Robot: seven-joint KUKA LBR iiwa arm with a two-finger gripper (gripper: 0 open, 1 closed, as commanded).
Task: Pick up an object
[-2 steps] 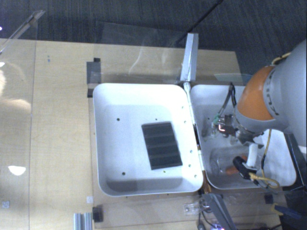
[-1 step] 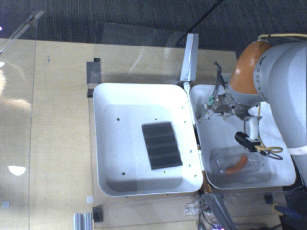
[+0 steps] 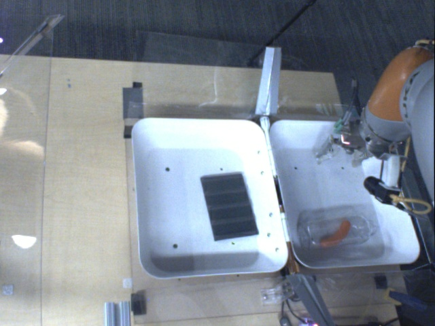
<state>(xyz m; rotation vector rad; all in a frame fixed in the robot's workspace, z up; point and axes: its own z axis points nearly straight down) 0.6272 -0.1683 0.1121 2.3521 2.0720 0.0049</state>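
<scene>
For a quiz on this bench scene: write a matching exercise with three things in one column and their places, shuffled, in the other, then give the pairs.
Things:
1. dark grey ribbed rectangular slab
2. clear plastic bottle with an orange piece inside
3. two-finger gripper

Places:
A. near end of the right white bin
B. over the far end of the right white bin
C. middle of the left white bin

Pairs: 1-C, 2-A, 3-B.

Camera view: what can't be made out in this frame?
- Gripper: small and blurred against the right bin; its state is unreadable.
- Clear container: see-through and faint, so its outline and the orange item inside stay unclear.
- Arm: cut off by the right edge.
</scene>
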